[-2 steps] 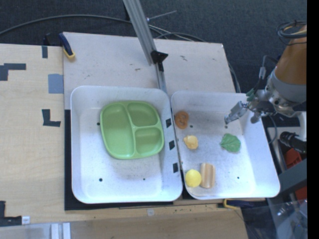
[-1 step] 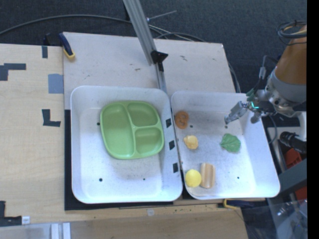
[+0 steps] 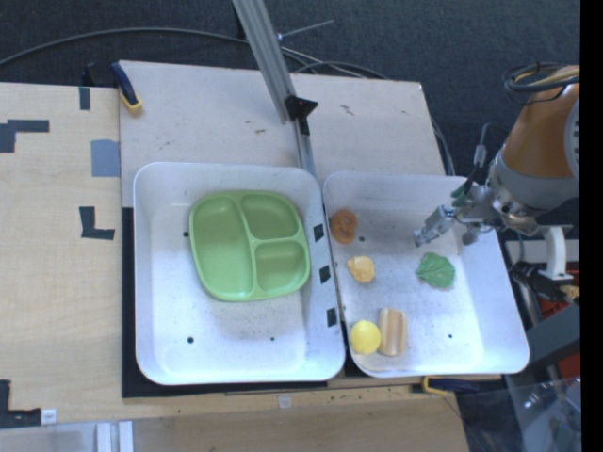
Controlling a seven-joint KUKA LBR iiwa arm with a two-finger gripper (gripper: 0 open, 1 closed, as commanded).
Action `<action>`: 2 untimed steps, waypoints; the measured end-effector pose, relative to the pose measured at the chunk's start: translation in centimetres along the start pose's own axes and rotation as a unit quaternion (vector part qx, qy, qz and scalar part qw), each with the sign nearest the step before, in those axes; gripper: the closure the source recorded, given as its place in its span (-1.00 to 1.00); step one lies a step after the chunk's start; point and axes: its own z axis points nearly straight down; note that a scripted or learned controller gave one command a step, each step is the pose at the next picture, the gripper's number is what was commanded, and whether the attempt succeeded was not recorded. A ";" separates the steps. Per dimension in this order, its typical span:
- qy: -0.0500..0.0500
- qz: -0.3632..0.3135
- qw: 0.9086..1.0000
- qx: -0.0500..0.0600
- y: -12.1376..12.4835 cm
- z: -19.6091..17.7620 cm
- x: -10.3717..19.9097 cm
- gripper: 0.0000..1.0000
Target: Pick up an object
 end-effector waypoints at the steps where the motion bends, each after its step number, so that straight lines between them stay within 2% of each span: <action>1: 0.000 0.000 1.000 0.000 0.2 4.6 0.6 -1.00; 2: -0.002 0.000 1.000 -0.003 0.3 9.7 0.7 -1.00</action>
